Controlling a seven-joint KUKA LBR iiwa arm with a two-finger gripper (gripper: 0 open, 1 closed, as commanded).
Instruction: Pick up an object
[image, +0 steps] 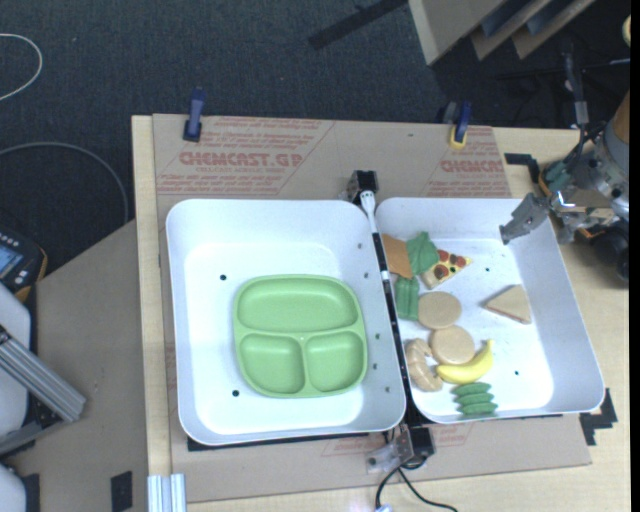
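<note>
The right bin (560, 330) holds several toy foods. A pizza slice (447, 266) lies by a green leafy piece (420, 248) and an orange-brown slab (396, 257). Below them are a green pod (407, 298), two tan round discs (440, 309) (453, 345), a yellow banana (468, 371), a ridged green piece (475, 400) and a pale lumpy pastry (421, 366). A tan wedge (508, 304) lies alone to the right. My gripper (518, 222) hangs over the bin's far right corner, apart from every item, with nothing seen in it.
The left bin (195, 300) holds a green divided plate (300, 335). A black divider (378, 250) runs between the bins. Blue clamp (193, 116) and yellow clamp (459, 124) hold the cardboard base at the far edge. The arm's wrist (590, 185) stands beyond the right bin's far corner.
</note>
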